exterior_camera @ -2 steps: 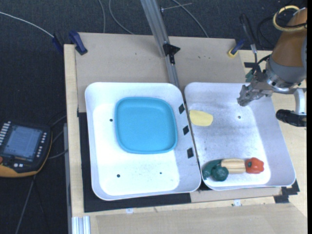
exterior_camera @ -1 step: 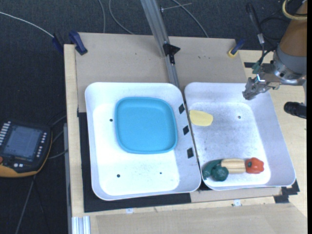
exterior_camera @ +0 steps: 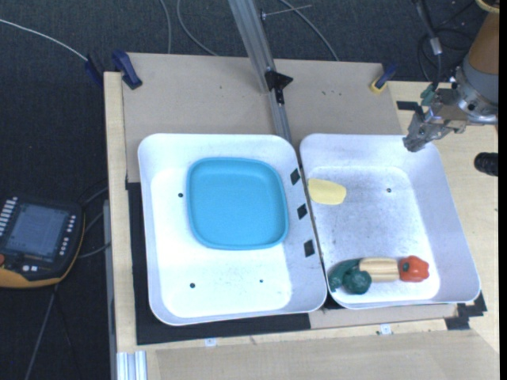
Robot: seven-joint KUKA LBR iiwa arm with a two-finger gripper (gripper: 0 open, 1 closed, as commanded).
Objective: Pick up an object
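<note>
Where blurred, fingers (exterior_camera: 415,142) stay unreadable.

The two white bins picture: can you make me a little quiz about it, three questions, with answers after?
1. True or false: the blue tray lies in the left bin.
2. Which thing in the right bin lies nearest the blue tray? A) the red piece B) the yellow piece C) the green piece
3. Fill in: the pincer hangs over the right bin's far ______ corner.

Key: 1 true. 2 B. 3 right. The tan piece lies between the green and red ones along the near edge.
</note>
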